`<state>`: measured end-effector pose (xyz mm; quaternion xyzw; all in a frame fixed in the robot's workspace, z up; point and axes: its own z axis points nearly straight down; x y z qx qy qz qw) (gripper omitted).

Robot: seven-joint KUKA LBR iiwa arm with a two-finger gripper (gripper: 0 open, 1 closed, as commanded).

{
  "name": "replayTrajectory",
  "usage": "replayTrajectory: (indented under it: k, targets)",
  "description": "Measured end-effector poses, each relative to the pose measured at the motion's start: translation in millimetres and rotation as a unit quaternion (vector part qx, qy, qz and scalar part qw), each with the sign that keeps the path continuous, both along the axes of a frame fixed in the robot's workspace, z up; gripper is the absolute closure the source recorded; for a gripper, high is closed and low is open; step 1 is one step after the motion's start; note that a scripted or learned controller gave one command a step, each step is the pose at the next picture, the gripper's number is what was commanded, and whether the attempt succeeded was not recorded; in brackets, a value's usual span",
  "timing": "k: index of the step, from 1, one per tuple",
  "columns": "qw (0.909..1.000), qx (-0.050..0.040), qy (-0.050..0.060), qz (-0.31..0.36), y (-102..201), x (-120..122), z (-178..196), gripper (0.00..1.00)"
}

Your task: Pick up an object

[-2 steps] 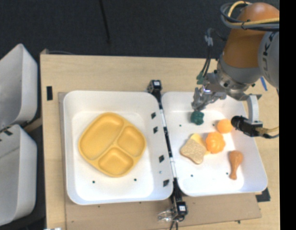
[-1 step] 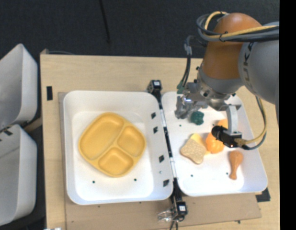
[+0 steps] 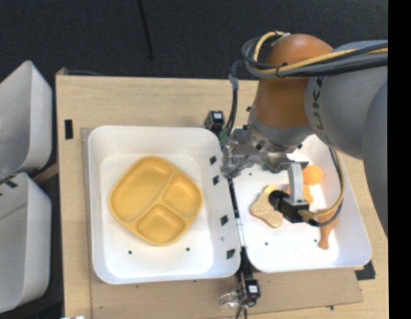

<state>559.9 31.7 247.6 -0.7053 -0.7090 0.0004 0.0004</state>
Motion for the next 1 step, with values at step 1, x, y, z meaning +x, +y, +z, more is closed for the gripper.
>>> replayTrajectory:
  k: [1]
  targets:
    - [1.0,0.0012,-0.001,0.002,56.9,-10.1,5.5,1.0]
